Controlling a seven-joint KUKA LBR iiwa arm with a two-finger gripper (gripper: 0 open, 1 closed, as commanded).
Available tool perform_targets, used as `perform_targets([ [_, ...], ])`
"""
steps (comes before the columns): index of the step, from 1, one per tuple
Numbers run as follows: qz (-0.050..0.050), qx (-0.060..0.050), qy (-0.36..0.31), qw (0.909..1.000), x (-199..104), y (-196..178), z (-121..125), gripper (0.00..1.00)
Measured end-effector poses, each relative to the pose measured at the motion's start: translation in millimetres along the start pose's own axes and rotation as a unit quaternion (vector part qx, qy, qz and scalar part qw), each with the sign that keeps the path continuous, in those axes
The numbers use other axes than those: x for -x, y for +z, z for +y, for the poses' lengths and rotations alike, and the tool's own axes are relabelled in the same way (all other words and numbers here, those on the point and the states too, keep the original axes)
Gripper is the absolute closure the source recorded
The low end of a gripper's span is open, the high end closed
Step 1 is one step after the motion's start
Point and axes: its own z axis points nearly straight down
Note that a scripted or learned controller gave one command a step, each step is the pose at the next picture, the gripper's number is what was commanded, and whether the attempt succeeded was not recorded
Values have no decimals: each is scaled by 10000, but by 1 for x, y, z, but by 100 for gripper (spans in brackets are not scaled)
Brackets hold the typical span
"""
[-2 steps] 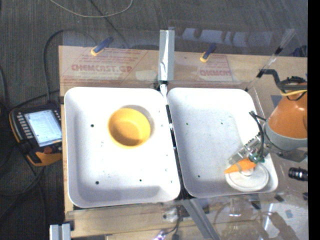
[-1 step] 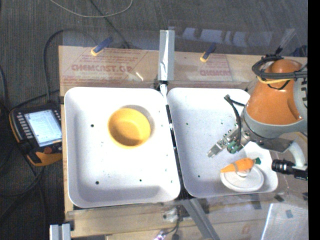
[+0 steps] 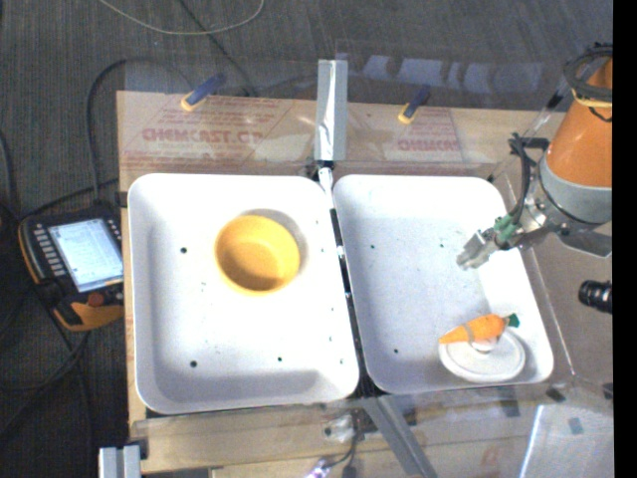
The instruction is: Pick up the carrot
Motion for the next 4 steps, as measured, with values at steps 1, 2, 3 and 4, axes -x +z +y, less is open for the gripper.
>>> perform_targets([
  [1, -5, 3, 0, 10000, 0, 0, 0, 0],
  [2, 16, 6, 182, 9998, 37, 175, -42, 0],
  [3, 33, -4, 168, 9999, 36, 168, -40, 100],
  [4, 34, -5, 168, 9999, 36, 168, -40, 0],
])
